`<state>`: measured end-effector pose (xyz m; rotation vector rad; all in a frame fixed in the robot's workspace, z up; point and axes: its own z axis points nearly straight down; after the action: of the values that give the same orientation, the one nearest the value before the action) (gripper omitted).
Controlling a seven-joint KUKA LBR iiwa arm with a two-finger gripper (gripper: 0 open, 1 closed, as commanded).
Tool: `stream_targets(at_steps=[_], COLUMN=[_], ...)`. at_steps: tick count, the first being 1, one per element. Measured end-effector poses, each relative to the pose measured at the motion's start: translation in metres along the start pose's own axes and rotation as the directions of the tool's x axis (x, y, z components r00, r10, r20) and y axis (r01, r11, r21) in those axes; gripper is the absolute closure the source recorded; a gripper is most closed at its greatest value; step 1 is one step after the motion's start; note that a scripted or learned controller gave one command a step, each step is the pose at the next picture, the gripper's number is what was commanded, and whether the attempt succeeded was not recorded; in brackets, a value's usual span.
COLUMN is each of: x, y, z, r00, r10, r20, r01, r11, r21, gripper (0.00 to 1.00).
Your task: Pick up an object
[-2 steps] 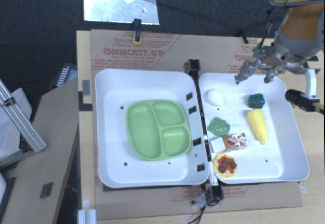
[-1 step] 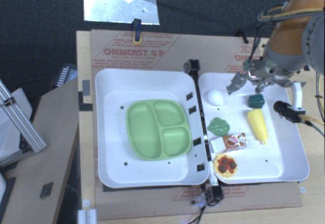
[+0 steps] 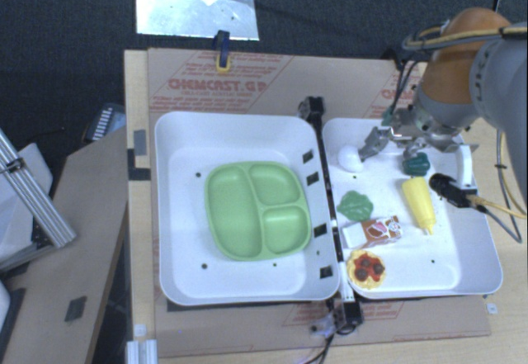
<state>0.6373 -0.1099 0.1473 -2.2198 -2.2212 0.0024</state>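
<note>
Two white bins sit side by side on the bench. The arm [image 3: 462,73] reaches in from the right over the far end of the right bin [image 3: 474,267], and its gripper [image 3: 388,139] hangs low there with the fingers apparently spread, nothing between them, though the slanted view makes this hard to confirm. Just beside the fingertips, toward the divider, lies a small white egg-shaped object [image 3: 351,158]. A dark green piece [image 3: 417,163] rests close under the wrist. Nearer the camera lie a yellow corn cob [image 3: 419,201], a green leafy piece [image 3: 355,205], a small red and white carton [image 3: 375,231] and a little pizza [image 3: 368,269]. The left bin [image 3: 186,271] holds a green divided plate [image 3: 256,210].
</note>
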Motion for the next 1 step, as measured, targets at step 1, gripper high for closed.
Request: stream_targets(at_steps=[1], x=[-0.0089], y=[-0.002], z=[0.0574], r00=[1.0], r10=[0.001], r20=[0.0], r01=[-0.001], r11=[1.0], r21=[0.001], gripper=[0.0])
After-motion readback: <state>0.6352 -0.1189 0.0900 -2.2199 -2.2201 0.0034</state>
